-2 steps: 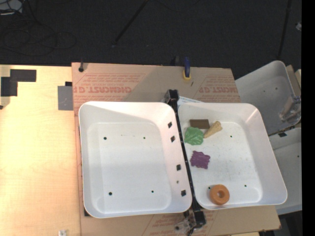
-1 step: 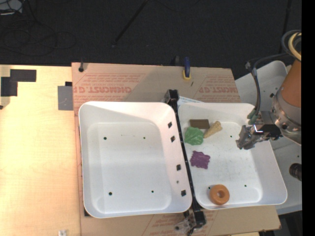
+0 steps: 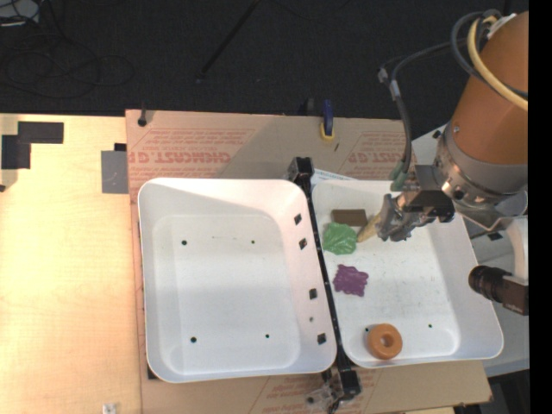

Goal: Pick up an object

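Going left to right from the green lump (image 3: 339, 239) in the right bin (image 3: 448, 317), we see the purple piece (image 3: 350, 279) just below it, the brown block (image 3: 348, 216) just above it, the orange ring (image 3: 385, 341) well below to its right, and a tan stick (image 3: 371, 228) touching its right edge. The gripper (image 3: 395, 225) hangs at that stick's far end; we cannot tell how it is set or whether it grips anything. We judge the reach-and-grasp step is in hand, and next comes a firm hold, then a straight lift.

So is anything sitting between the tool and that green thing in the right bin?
Nothing visible. The tool hangs just right of the green thing, with only a tan piece lying beside it; the brown block sits behind.
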`<action>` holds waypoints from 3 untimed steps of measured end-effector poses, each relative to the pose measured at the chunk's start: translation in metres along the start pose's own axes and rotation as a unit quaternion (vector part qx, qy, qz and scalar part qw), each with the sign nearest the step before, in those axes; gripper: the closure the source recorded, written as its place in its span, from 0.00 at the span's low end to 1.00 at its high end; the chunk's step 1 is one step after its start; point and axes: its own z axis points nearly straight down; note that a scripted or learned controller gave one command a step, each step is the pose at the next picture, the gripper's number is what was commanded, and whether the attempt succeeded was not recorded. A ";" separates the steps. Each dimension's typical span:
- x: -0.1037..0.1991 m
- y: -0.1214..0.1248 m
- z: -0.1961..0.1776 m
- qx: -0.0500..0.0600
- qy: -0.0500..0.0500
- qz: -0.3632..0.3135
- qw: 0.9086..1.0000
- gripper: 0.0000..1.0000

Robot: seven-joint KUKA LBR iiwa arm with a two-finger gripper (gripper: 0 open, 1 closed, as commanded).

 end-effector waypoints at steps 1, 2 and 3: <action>0.024 -0.001 0.075 0.007 -0.001 0.004 1.000 1.00; 0.060 0.041 -0.064 -0.006 0.000 0.003 1.000 1.00; 0.110 0.029 -0.094 0.001 -0.001 0.002 1.000 1.00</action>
